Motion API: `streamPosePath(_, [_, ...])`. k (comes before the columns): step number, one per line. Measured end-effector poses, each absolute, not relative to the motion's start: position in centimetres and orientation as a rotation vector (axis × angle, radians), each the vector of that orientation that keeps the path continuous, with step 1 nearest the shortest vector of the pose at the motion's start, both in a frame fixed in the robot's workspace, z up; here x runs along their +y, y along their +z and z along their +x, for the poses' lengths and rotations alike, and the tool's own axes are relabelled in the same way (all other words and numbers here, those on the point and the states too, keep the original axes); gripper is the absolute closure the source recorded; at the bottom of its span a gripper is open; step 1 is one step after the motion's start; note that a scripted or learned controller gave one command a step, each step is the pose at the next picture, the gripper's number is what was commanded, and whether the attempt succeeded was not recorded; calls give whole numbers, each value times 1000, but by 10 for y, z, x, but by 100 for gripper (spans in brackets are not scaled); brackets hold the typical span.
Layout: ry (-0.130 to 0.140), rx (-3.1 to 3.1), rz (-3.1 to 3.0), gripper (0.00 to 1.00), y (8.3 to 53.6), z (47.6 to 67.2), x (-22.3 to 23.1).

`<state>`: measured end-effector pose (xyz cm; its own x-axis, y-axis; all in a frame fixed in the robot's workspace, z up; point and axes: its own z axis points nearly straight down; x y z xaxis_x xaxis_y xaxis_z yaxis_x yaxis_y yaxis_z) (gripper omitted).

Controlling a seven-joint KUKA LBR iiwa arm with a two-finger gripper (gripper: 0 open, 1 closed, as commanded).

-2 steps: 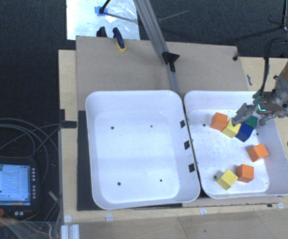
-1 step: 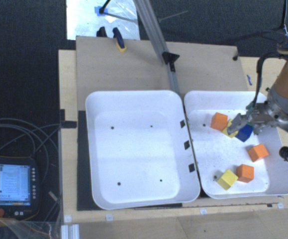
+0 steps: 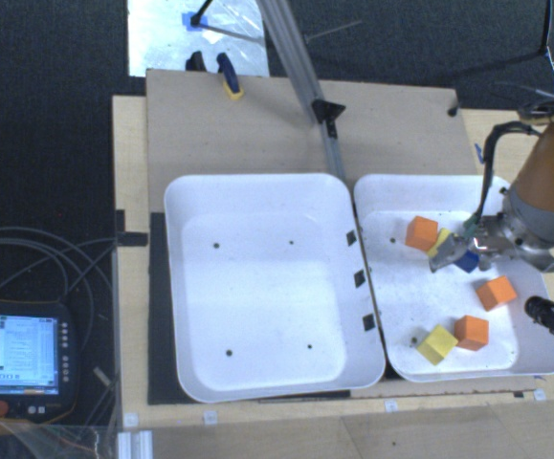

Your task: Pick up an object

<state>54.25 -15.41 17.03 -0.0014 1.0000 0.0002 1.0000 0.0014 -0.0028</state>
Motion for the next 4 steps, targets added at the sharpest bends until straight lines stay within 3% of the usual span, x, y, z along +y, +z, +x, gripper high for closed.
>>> streamPosePath(1, [3,-2221,-2216,0,116,537,-145])
streamPosePath(2, [-4,-2229,-2219,100,130,539,-146])
streamPosePath(4, [-6,-2232,-2220,100,219,546,-146])
